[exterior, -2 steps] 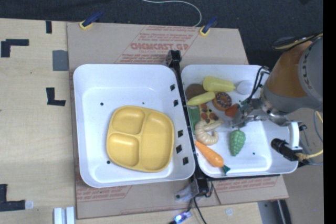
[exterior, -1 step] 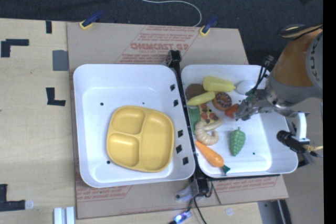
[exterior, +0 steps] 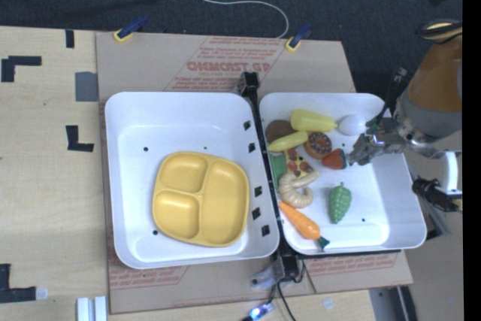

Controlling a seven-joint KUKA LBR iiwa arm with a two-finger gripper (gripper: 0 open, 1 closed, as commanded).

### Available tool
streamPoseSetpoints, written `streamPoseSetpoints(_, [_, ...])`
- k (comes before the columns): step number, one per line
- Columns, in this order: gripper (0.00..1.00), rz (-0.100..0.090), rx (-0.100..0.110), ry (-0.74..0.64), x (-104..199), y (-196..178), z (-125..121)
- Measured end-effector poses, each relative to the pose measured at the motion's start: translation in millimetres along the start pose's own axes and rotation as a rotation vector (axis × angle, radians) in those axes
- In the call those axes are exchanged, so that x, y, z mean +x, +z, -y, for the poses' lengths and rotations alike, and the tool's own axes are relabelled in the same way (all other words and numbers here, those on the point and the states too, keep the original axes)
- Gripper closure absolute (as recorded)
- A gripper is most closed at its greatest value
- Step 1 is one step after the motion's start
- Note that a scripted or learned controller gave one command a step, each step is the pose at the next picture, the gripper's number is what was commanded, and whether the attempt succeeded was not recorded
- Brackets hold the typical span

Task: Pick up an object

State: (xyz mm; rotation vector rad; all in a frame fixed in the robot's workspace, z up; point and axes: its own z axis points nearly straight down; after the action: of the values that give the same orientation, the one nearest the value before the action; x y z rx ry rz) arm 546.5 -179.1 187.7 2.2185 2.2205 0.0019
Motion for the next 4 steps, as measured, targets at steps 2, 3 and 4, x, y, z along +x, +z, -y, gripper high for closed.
streamPoseSetpoints(2, [1.0, -0.002, 0.003, -0.005, 46.9, -46.5, -23.8])
streamPoseSetpoints(3, [1.0, -0.002, 0.005, -0.006, 99.1, -31.6, -39.7])
streamPoseSetpoints(4, [1.0, 0.0, 0.005, 0.0, 91.5, -28.6, -33.2])
